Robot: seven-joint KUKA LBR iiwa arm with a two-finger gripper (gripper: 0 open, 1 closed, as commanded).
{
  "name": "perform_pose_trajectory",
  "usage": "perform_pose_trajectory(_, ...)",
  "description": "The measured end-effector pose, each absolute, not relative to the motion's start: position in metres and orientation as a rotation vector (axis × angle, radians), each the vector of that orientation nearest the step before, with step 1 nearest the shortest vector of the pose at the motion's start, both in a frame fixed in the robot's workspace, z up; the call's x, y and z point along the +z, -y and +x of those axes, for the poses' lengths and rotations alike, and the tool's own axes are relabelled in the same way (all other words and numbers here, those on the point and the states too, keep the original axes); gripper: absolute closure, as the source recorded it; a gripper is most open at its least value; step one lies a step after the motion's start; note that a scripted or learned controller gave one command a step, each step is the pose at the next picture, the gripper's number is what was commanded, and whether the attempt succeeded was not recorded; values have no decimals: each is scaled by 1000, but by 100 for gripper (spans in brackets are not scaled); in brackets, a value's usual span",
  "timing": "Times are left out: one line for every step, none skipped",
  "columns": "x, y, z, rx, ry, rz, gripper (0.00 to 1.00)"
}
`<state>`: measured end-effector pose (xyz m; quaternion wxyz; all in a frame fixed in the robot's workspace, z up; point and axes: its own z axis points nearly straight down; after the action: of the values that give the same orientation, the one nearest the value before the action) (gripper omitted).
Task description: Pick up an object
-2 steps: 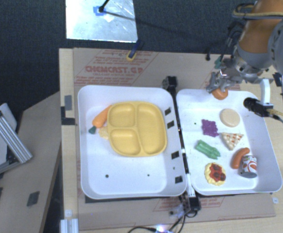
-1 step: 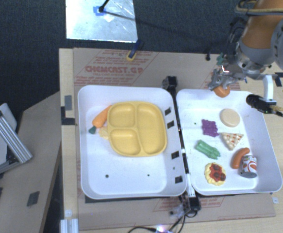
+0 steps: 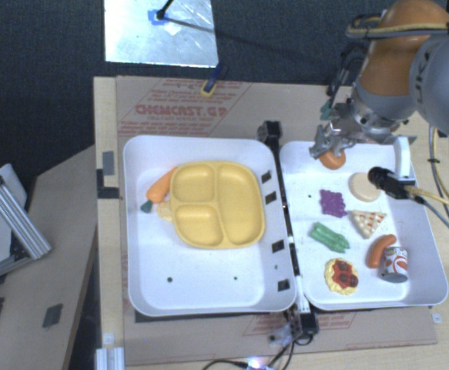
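An orange toy is seen at the right bin's far-left corner, directly beneath the claw (whether pinched or merely touched cannot be told). If only its top edge is caught, it may be dropped during lifting.

Small orange object, far edge of right bin, beneath tool

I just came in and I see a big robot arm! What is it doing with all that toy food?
The grey and orange arm is reaching into the right bin, which holds toy food. Its gripper sits right over a small orange piece at the bin's back edge, trying to pick it up. Other toys, like the purple grapes and pizza slice, lie untouched. The left bin holds a yellow tray and a carrot.
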<state>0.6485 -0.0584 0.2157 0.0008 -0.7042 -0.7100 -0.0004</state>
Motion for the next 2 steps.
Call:
perform_pose_trajectory(213, 3, 626, -2, 2230, -2209, 100)
perform_pose_trajectory(211, -36, 598, 0, 2228, -2211, 100)
